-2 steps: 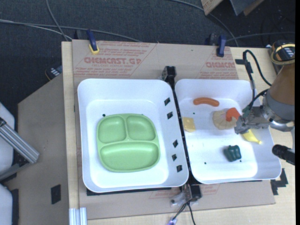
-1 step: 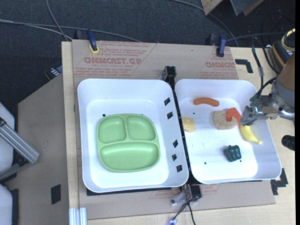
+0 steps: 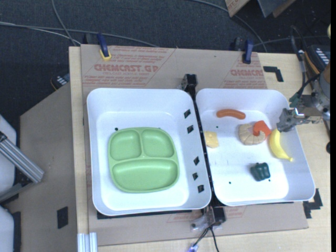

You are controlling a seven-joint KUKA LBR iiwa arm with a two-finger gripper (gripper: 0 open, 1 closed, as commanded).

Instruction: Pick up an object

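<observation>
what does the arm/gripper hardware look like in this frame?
Little of it shows at the right edge: a small grey metal gripper of blocky, angular parts, darker at the tip, on a grey-silver wrist section. Thin dark cables run down beside it. No markings legible; the image is too coarse for finer detail.

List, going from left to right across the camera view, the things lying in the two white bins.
Green divided plate → pale yellow piece → orange sausage → tan bread roll → dark green pepper → banana.
</observation>
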